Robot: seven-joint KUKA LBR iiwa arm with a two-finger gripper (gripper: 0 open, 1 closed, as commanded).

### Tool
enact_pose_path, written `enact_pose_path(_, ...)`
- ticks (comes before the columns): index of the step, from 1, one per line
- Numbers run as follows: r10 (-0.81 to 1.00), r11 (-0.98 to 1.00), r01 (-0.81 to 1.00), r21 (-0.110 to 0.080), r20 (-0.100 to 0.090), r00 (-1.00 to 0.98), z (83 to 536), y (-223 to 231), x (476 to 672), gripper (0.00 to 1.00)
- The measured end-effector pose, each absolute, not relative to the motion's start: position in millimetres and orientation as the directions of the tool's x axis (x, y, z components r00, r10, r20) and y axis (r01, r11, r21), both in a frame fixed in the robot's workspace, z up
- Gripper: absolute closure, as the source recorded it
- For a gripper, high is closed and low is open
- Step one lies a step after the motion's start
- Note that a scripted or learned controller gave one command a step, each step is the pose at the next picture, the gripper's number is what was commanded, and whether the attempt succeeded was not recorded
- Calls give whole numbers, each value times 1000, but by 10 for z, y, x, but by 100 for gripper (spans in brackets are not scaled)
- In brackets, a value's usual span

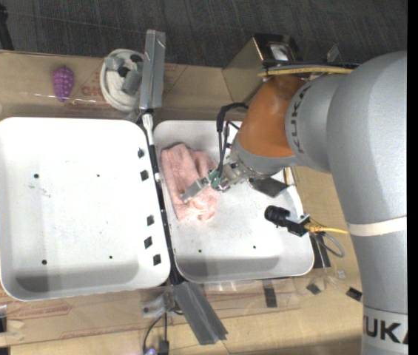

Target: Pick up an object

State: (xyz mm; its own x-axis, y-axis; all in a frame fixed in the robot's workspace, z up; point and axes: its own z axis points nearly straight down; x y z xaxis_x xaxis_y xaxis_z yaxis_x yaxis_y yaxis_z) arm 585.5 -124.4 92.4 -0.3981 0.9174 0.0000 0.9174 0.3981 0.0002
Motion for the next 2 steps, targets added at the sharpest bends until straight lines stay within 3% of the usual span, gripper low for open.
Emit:
enact_pose_path(1, 916, 401, 916, -1, 1, -401, 1023, -1245, 5855, 100)
enact_pose_path(2, 955, 296, 955, -2, 0, -296, 1921, -739, 6568, 100)
